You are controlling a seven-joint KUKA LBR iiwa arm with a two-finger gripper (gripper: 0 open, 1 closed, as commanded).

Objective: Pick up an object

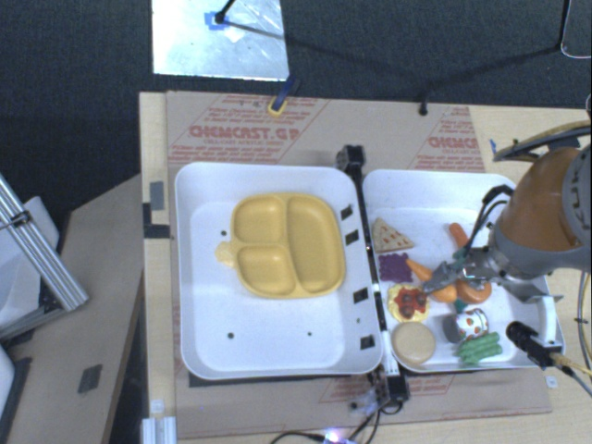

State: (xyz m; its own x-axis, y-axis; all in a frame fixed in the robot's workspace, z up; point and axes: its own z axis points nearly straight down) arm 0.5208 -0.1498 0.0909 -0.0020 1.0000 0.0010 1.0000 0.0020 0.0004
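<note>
From here, the left shallow white bin holds a yellow three-compartment plastic tray, nothing in it. The right white bin carries toy food: a sandwich wedge, purple grapes, a tan round bun, green beans. My gripper hovers low by the orange carrot pieces; whether the fingers are spread or pressed together, I cannot tell. I'd centre on one piece before closing.

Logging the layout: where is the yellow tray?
The yellow tray lies in the left bin, near its middle.
</note>
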